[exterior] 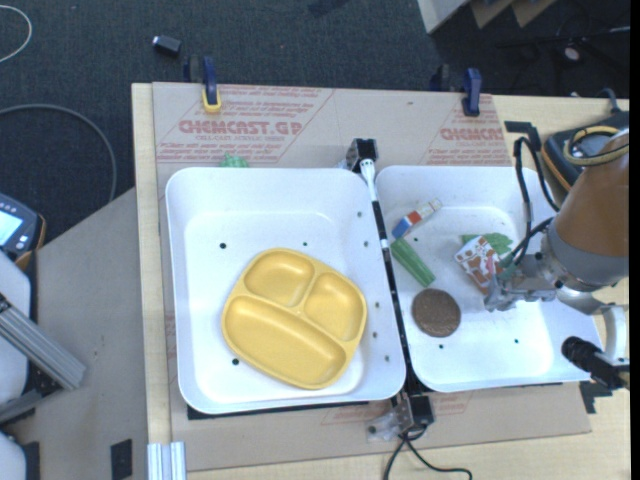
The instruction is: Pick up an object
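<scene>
The right bin point(470, 363) holds a brown round disc point(437, 312), a green stick-shaped object point(411, 262), a small tube with blue and red parts point(413, 218), and a red-white-green packet point(483, 254). My gripper point(497, 298) reaches in from the right and sits low in the right bin, just below the packet and to the right of the brown disc. Nothing shows between its fingertips.
The left bin point(200, 268) holds a yellow divided plate point(293, 316). A black divider clamp point(362, 152) sits between the bins at the back. Blue clamps point(209, 76) hold the cardboard base. The arm's orange band point(600, 198) rises at the right.
</scene>
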You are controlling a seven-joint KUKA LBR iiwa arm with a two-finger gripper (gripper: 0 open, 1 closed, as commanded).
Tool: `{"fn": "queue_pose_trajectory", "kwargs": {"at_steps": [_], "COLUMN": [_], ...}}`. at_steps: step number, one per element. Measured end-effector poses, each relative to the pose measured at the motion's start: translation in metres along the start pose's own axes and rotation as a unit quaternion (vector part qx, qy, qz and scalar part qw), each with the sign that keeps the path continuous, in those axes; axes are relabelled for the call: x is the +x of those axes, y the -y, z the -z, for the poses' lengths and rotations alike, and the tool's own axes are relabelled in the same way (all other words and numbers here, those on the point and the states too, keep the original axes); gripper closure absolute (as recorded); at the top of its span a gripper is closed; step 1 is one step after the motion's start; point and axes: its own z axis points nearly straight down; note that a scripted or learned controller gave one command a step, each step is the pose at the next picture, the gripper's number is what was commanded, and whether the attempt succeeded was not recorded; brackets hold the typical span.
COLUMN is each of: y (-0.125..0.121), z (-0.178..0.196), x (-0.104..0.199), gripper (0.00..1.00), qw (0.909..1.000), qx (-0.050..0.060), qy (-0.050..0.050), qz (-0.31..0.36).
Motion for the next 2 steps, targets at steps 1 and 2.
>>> {"fn": "queue_pose_trajectory", "kwargs": {"at_steps": [1,2], "y": [-0.0056,-0.0058], "z": [0.0196,0.0294], "x": [0.0016,0.0018], "gripper": [1.00,1.00], "qw": [0.9999,0.9999], "qx": [-0.010,-0.011], "qy": [0.002,0.003], "qz": [0.002,0.002]}}
